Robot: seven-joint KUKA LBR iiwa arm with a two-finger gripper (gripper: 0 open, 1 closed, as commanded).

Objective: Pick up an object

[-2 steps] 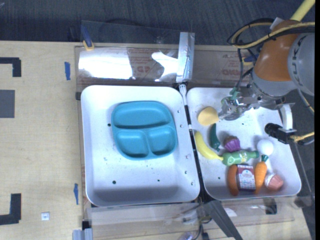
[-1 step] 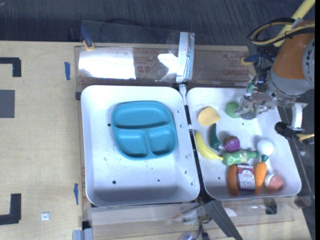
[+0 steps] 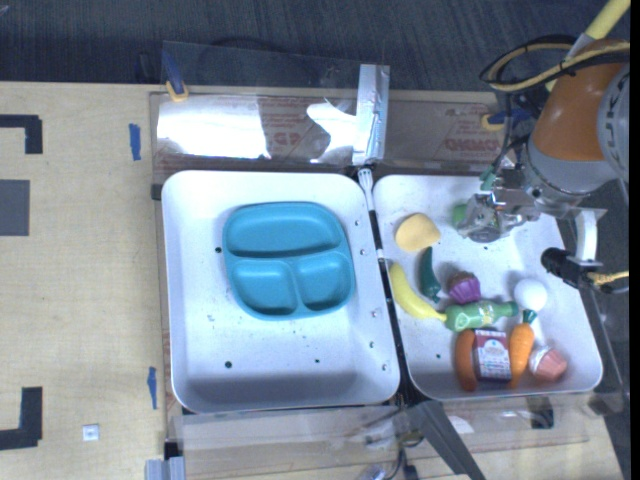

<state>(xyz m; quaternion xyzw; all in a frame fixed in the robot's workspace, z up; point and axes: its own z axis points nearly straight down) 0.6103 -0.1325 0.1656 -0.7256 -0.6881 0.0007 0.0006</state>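
Gripper (image 3: pixel 487 218): you cannot tell its state; hovers above-right of the lemon (image 3: pixel 416 232), likely positioning.
Toys: clustered below lemon.

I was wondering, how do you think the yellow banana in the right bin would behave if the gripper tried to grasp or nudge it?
The banana looks like smooth moulded plastic, so probably stiff, light and somewhat slippery. Its curved, tapered shape suggests it may pivot or rock when pushed rather than slide straight. It lies against the dark green piece, so a nudge would likely shift that too.
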